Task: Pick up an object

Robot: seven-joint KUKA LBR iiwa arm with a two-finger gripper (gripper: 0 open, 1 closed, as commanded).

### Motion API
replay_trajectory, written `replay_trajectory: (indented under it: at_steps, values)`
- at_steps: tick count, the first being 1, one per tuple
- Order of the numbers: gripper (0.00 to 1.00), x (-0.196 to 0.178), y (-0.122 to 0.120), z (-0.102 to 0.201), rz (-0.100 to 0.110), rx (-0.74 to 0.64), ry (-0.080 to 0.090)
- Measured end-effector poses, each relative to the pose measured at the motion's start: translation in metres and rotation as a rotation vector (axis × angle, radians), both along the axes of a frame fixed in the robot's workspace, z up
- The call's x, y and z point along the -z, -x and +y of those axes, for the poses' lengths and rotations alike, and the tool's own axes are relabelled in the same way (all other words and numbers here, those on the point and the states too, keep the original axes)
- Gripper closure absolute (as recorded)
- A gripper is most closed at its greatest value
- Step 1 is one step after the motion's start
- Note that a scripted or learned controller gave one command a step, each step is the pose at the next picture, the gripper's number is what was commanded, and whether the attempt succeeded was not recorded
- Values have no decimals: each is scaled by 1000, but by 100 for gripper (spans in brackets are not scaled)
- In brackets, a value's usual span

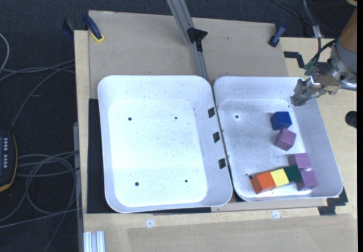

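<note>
The right bin holds a blue cube, a purple cube just below it, and a row of orange, yellow and green blocks near the front edge. Two more purple blocks sit beside the green end. My gripper hangs over the bin's far right corner, up and to the right of the blue cube and apart from it. Nothing shows between its fingertips.
The left bin lies beside the right one, with black clips on the shared rim. A slanted metal pole crosses the back of the bench. Blue clamps sit at the back corners. Cables lie on the floor at left.
</note>
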State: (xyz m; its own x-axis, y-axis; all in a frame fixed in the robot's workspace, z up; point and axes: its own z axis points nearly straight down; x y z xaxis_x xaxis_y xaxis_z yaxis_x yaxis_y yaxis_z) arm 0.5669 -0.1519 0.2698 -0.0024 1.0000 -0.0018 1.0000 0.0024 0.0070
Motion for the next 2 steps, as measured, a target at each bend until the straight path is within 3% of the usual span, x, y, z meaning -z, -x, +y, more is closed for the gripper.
replay_trajectory:
  at_steps: [2]
  values:
    - [100, 6, -1, 106, 6, -4, -4]
